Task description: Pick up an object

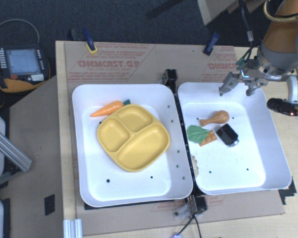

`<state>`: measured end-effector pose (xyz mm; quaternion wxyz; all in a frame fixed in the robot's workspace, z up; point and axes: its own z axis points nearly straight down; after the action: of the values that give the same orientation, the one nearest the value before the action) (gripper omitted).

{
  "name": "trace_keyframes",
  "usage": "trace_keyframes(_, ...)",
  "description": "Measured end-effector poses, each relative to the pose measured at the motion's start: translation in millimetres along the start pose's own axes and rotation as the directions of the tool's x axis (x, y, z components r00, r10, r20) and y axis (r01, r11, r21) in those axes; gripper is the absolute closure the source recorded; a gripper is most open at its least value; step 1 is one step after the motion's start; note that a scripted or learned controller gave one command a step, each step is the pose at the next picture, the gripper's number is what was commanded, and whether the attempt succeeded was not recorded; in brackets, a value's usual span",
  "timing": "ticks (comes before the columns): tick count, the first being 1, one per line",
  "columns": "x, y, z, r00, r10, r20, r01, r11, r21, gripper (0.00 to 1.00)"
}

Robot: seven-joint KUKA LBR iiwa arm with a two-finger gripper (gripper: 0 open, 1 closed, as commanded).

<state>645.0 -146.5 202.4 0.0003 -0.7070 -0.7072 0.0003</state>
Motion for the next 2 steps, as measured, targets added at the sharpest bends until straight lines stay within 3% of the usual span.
trace_keyframes(2,0,6,95,1.000,0.001,0.000,-0.001,1.000,0.004,0.00)
